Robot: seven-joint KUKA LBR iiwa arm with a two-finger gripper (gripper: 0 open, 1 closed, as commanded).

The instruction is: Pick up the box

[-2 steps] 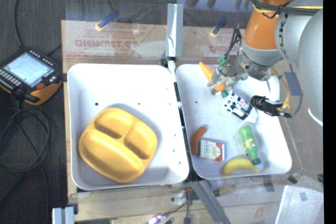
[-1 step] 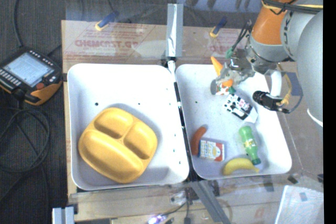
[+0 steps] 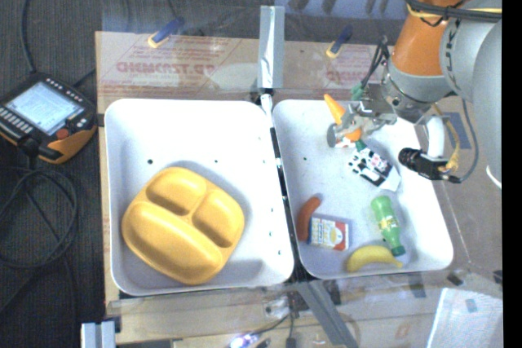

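A small red and white box (image 3: 329, 232) lies flat near the front of the right bin (image 3: 424, 200). The gripper (image 3: 349, 130) hangs over the far part of that bin, well behind the box and apart from it. It is right beside an orange carrot-like toy (image 3: 333, 106). A black and white patterned packet (image 3: 371, 165) lies just in front of the gripper.
A red sausage (image 3: 307, 217) lies just left of the box. A banana (image 3: 373, 258) and a green bottle (image 3: 387, 224) lie to its right. The left bin (image 3: 130, 118) holds a large yellow divided plate (image 3: 184, 222). A teach pendant (image 3: 45, 114) sits off the bench to the left.
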